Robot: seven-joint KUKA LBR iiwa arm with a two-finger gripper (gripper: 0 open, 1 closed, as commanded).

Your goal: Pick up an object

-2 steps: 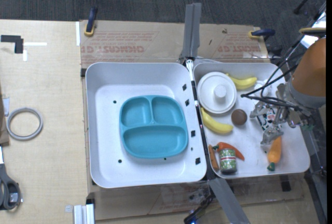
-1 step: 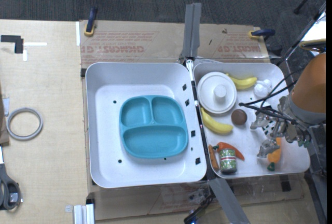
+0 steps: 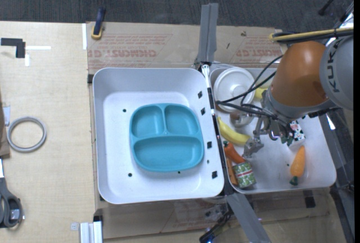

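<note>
My gripper [image 3: 264, 139] hangs over the middle of the right bin [image 3: 315, 180], below the arm's orange band [image 3: 298, 76]. Its fingers [image 3: 254, 144] stand apart, open, with only bare bin floor between them. A yellow banana [image 3: 232, 134] lies just to its left. An orange carrot [image 3: 298, 161] lies to its lower right, and a small white patterned object [image 3: 297, 134] sits right beside it. A second carrot [image 3: 231, 154] and a small can [image 3: 244, 175] lie near the bin's front left corner. A white bowl [image 3: 232, 85] stands at the back left, partly behind cables.
The left bin [image 3: 107, 140] holds a blue divided plate [image 3: 167, 138]. A grey ring [image 3: 25, 134] and scissors [image 3: 10, 208] lie on the bench at the far left. A grey divider post [image 3: 208, 34] rises between the bins at the back.
</note>
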